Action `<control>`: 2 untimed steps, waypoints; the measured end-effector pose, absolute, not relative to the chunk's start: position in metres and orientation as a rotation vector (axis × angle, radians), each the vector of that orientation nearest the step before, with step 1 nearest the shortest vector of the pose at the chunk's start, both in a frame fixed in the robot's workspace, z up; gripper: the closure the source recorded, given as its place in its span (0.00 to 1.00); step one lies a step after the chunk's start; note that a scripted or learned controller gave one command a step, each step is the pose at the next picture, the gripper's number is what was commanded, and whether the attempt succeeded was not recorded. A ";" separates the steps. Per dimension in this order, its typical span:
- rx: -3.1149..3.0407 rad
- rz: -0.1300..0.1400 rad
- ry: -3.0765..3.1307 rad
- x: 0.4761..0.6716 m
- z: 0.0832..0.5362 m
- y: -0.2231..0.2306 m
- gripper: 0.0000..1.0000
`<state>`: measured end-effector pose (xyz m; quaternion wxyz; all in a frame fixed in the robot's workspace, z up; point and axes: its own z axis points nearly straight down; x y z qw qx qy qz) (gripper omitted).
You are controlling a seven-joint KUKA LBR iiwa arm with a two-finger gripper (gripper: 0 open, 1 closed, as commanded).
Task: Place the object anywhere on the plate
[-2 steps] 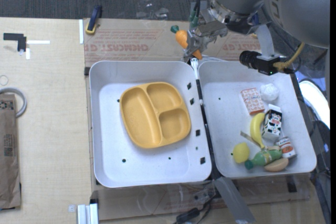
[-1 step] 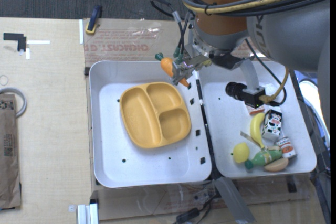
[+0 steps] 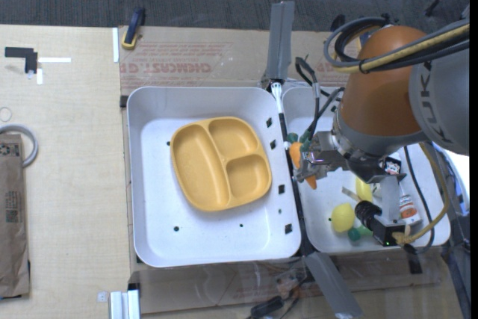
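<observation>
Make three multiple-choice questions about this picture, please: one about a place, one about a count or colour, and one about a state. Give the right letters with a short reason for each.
1. In which bin does the yellow plate lie?
A. The left bin
B. The right bin
C. On the cardboard behind the bins

2. How many compartments does the plate have?
A. Two
B. Three
C. Five

3. What lies on the plate at this moment?
A. A yellow ball
B. An orange object
C. Nothing

Answers:
1. A: the plate rests on the floor of the left bin, while the arm hangs above the right one.
2. B: ridges divide it into one long section and two smaller ones.
3. C: all sections show bare yellow surface; the yellow ball sits in the right bin.
</observation>
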<state>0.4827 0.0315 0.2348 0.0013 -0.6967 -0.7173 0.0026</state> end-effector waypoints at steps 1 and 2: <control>-2.277 0.006 -2.163 0.560 0.190 0.067 1.00; -2.195 0.007 -2.245 0.547 0.173 0.101 1.00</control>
